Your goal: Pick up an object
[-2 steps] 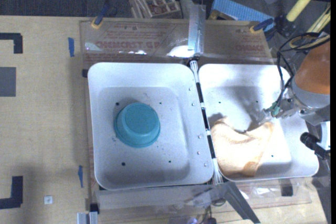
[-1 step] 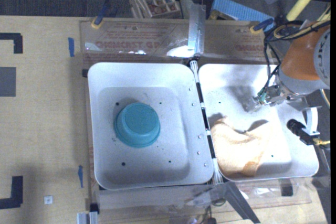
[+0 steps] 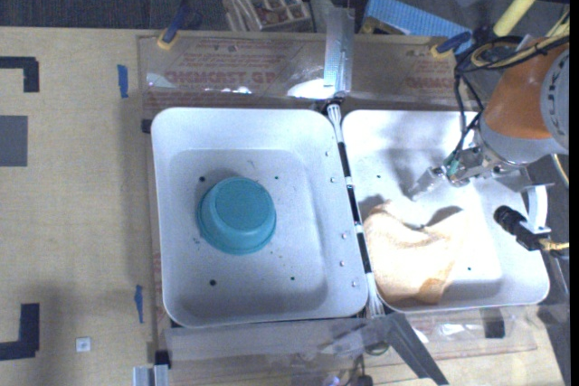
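Arm (image 3: 529,99) cut off at frame's right edge beside right bin (image 3: 362,136); gripper (image 3: 432,181) over it blurred, grip unreadable.

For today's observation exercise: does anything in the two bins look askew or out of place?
Nothing looks damaged or spilled. The tan cloth lies crumpled against the right bin's left wall, and the teal bowl sits upside down in the left bin.
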Robot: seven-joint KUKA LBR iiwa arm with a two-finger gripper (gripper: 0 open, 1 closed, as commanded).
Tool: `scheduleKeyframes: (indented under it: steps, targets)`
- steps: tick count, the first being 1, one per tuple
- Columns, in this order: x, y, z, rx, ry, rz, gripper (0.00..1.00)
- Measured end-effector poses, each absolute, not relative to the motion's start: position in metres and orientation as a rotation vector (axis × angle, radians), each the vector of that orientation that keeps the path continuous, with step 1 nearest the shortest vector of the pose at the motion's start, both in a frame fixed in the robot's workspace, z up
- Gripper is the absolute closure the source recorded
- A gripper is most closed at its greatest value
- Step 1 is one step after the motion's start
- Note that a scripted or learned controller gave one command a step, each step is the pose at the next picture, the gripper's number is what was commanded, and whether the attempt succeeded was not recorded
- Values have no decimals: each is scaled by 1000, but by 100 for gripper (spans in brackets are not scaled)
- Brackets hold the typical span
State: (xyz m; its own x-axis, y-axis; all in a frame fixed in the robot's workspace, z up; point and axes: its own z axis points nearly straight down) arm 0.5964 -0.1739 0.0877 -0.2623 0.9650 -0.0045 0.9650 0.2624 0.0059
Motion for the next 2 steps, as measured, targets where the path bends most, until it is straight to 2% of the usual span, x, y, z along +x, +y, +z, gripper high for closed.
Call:
scheduleKeyframes:
  steps: [1, 2]
  targets:
    - [668, -157, 86, 1969, 2444, 0, 0]
    - [670, -155, 99, 1958, 2444, 5, 100]
